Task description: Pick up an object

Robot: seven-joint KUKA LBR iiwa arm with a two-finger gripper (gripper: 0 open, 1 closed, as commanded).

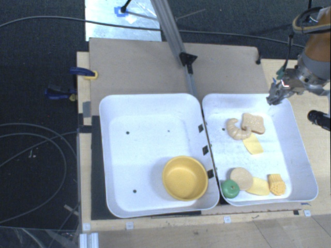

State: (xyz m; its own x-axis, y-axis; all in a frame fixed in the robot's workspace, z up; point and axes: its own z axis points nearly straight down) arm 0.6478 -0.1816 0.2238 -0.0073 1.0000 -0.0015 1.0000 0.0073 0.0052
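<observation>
Toy food [253, 123] in right white bin [297, 138]

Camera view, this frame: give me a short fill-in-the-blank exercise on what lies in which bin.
1. The yellow bowl lies in the ____ bin as the camera sees it.
2. The small ball at the right bin's front edge is ____ in colour.
3. The toast touches the ____ on its left.
4. The gripper is above the right bin's far ____ corner.

Missing words: left; green; croissant; right
</observation>
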